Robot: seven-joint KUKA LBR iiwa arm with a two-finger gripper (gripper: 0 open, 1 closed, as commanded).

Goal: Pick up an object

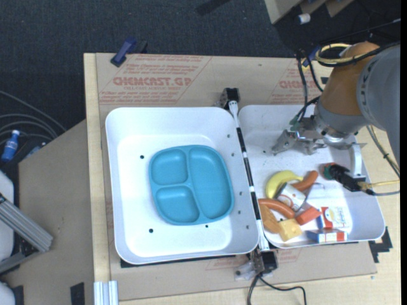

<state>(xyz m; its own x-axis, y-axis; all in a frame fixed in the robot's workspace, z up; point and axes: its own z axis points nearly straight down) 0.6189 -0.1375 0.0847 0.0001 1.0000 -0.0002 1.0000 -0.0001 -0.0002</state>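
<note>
Here, the jaws are seen low in the upper part of the right bin, reached in from the right under the grey arm with its orange band. Whether the jaws stand wide or narrow cannot be told, since the metal parts at the wrist blur together; nothing is seen between them. Bare white bin floor lies beneath and to the left of them.

Below the jaws, apart from them, a heap of small objects is gathered in the lower half of the right bin. A yellow banana lies at the top left of the heap, with an orange-red sausage-shaped piece just beside it on the right. Under these a long orange piece is laid across, and a tan wedge rests near the front rim. A small white and red carton lies at the right of the heap.

In the left bin a blue divided plate is set near the middle, well apart from the jaws. Both bins are carried on a surface of brown printed board.
</note>
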